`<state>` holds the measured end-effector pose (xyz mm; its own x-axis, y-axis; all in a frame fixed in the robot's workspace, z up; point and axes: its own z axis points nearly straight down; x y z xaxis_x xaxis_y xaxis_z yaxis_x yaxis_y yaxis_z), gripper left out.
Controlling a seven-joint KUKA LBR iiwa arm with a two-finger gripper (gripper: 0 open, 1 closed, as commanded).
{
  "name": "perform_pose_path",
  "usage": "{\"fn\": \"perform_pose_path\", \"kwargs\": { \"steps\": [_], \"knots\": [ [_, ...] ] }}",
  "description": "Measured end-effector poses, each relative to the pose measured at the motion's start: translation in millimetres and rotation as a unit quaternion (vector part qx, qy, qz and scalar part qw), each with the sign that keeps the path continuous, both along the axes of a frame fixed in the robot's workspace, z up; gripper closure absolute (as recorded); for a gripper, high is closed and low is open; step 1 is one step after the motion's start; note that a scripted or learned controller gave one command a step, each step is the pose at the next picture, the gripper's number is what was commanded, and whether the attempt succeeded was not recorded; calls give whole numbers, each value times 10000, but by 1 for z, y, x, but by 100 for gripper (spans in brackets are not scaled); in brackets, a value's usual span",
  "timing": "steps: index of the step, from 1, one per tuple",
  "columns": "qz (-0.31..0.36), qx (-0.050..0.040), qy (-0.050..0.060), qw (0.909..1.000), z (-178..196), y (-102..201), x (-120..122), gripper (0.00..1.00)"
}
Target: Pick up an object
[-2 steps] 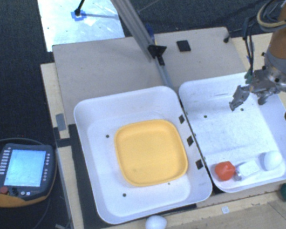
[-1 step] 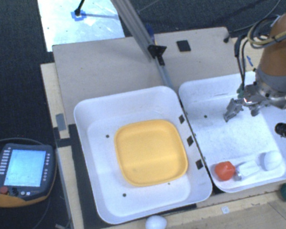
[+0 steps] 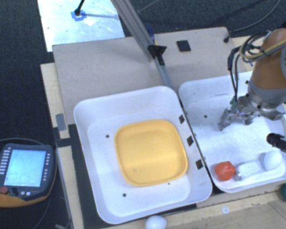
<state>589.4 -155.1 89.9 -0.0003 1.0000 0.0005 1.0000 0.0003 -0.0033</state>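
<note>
Pincer [image 3: 230,119]: hung over right bin [image 3: 205,92], fingers spread, nothing held. Red ball [image 3: 224,170], white egg [image 3: 271,159]: ungrasped at near wall. Pick-up not yet done.

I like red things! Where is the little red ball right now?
The red ball lies in the right bin, at its near left corner, right beside a white object, well below the gripper.

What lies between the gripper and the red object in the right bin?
In the camera view, only bare white bin floor lies between the gripper and the red object.
</note>
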Motion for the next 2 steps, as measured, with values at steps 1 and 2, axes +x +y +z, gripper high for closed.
{"fn": "perform_pose_path", "kwargs": {
  "steps": [1, 2],
  "knots": [
    [0, -4, -26, 10000, 13, 0, 2, 100],
    [2, -8, -46, 10000, 76, 1, 2, 100]
  ]
}}
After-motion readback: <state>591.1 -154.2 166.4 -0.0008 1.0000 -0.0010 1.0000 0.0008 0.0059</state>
